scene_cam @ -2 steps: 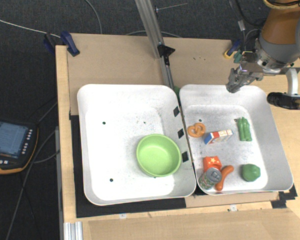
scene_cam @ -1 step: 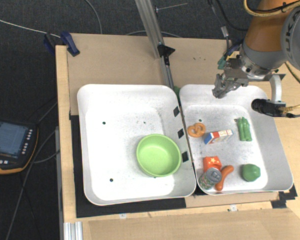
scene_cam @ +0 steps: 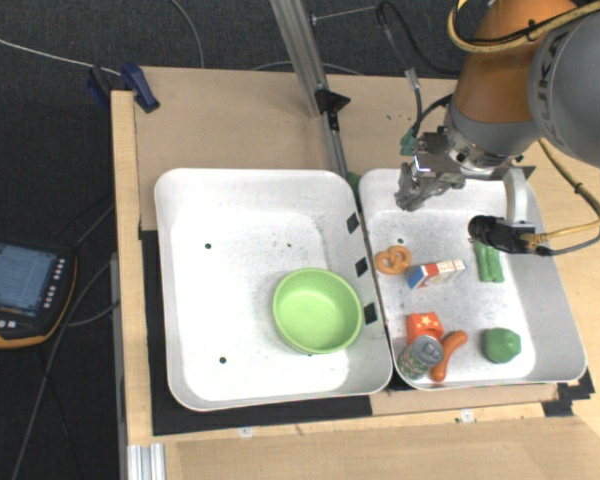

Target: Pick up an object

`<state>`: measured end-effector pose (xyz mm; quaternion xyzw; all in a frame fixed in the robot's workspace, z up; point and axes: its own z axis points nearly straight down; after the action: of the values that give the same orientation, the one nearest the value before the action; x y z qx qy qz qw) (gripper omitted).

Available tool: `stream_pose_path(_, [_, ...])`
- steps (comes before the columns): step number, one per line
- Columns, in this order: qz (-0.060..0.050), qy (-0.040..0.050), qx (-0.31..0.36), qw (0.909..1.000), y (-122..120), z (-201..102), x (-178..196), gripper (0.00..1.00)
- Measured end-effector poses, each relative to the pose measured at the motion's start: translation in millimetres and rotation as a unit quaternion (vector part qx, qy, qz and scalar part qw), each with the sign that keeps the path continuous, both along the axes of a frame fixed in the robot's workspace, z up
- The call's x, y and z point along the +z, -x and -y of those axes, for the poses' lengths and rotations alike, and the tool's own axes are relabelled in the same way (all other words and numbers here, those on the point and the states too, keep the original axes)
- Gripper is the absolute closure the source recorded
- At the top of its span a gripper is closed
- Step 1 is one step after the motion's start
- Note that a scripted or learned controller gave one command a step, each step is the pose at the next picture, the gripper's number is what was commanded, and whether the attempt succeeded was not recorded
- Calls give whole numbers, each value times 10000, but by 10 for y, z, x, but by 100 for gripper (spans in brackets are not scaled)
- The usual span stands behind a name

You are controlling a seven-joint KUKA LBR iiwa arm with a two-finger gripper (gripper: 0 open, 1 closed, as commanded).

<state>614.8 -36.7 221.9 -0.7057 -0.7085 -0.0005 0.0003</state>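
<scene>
Several small objects crowd your right white bin (scene_cam: 540,268), the brown pretzel-shaped toy (scene_cam: 392,260) nearest below the tool (scene_cam: 417,190), which hovers above it, whether open or closed you cannot tell.

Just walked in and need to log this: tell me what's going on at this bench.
A grey and orange arm reaches in over the right bin, its gripper hovering above the bin's far end. Below it lie a pretzel, a small carton and other small items, all untouched. A green bowl sits in the left bin.
</scene>
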Motion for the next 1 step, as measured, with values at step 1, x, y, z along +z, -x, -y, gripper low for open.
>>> stream_pose_path(1, [4,-4,4,10000,146,-552,130,100])
